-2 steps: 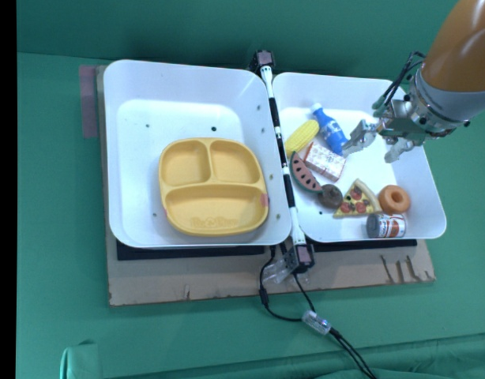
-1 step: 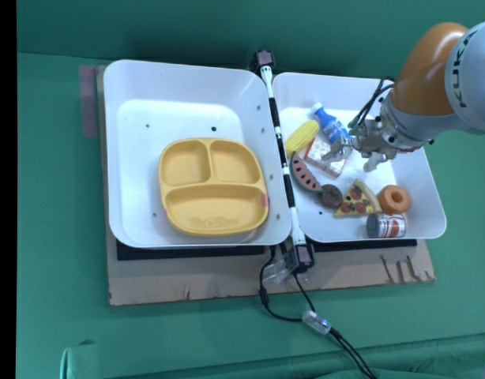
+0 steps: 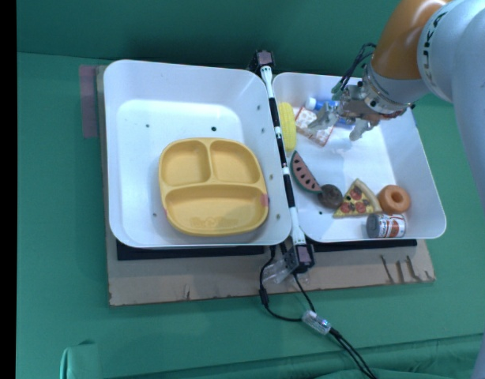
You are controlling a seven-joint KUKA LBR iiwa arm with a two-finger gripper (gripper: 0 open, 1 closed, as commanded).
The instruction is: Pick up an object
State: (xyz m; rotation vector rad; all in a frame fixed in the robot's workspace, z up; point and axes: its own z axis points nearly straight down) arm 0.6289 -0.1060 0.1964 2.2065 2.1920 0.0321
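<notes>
Tool (image 3: 343, 125) above toy food in right bin (image 3: 416, 164)

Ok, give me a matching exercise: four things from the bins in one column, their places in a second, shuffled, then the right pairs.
Things:
1. yellow divided plate
2. doughnut
3. can
4. watermelon slice

Places:
A. right bin, front right corner
B. left bin
C. right bin, near the divider between the bins
D. right bin, just behind the can

Pairs: 1-B, 2-D, 3-A, 4-C
</notes>
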